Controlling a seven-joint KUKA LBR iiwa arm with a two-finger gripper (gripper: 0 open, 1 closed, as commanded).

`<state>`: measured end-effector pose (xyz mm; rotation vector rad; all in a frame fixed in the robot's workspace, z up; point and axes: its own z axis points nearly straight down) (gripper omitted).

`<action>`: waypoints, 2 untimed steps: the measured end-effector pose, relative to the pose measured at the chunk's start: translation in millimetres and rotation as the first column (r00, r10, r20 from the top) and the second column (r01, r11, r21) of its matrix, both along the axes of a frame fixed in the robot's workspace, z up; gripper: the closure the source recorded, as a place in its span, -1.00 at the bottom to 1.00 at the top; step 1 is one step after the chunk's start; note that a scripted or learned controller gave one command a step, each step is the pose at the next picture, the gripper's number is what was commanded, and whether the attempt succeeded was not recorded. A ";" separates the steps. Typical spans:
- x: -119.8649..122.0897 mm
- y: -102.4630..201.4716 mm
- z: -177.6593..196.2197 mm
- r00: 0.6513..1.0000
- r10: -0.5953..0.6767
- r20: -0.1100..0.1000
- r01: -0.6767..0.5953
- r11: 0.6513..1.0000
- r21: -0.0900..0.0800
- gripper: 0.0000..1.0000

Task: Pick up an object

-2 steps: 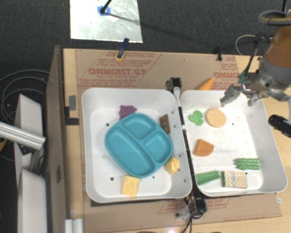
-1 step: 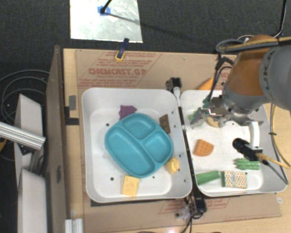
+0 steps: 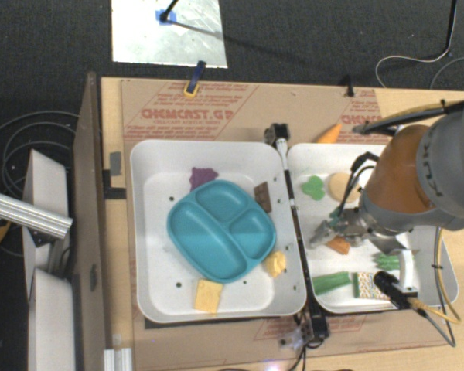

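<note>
Dark carpet surrounds a cardboard-topped bench (image 3: 216, 110) that carries two shallow white bins side by side, and the grey arm with its orange band reaches in over the right bin (image 3: 319, 154). Its gripper (image 3: 334, 233) sits low near the middle of that bin, and whether its fingers are apart or together cannot be told from this slant. Just beside the tip, toward the near rim, lies a small orange block (image 3: 339, 246), touching or almost touching the gripper; nothing can be seen clamped between the fingers. Beyond the gripper, toward the far wall, rest a green leafy piece (image 3: 314, 186) and a pale round object (image 3: 338, 184). Nearer the front rim than the gripper lie a green vegetable (image 3: 332, 282) and a small patterned card (image 3: 365, 285). Away to the gripper's far side, across the divider, the left bin (image 3: 151, 207) holds a teal divided plate (image 3: 220, 229), a purple piece (image 3: 203, 177), a brown block (image 3: 263, 197) and two yellow pieces (image 3: 207, 296)
</note>
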<state>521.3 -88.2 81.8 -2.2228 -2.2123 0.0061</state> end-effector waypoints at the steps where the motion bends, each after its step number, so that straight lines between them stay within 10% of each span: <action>1: 4.1 2.6 15.1 1.000 0.007 0.009 -0.007 1.000 -0.001 1.00; 2: 44.8 81.4 107.7 1.000 0.016 0.017 -0.016 1.000 0.000 1.00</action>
